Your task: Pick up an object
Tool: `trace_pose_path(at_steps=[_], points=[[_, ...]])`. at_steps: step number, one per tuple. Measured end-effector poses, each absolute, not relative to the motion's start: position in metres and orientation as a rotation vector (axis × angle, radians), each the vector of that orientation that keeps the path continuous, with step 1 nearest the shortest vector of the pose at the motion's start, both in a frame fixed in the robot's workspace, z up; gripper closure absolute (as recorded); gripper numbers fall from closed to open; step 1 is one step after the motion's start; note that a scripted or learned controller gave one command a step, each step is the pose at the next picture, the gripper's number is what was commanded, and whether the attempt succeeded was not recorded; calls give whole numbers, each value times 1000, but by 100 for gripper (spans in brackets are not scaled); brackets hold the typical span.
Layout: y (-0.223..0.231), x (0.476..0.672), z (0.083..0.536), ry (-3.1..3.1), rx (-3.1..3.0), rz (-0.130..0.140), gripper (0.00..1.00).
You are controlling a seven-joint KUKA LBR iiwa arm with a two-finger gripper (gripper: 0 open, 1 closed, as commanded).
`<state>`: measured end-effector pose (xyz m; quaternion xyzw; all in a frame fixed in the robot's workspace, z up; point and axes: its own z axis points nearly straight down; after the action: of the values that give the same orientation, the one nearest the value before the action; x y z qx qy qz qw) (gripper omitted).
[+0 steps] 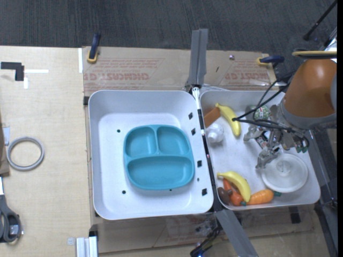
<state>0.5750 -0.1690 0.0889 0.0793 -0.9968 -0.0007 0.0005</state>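
Note:
My gripper [266, 155] hangs low in the right bin [236, 154], beneath the arm's orange band [310, 90]. It sits at the left rim of a round clear-white dish [285, 173]; whether it touches the dish is unclear. A yellow banana [230, 120] lies at the bin's back left, beside an orange block [212, 115]. A small pale crumpled object [215, 136] rests below them. Along the front edge lie a second banana [237, 182], a carrot [260, 197] and small red-brown pieces [227, 195].
The left bin [107, 106] holds a blue divided plate [159, 157]. A grey upright post [198, 58] stands behind the wall between the bins. On the bench at far left lie a tape ring [24, 153] and scissors [8, 225].

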Motion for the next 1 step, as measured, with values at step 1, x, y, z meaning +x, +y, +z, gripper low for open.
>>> trace_pose_path(at_steps=[1], points=[[-221, 581, 103, -3130, 289, -2, 0]])
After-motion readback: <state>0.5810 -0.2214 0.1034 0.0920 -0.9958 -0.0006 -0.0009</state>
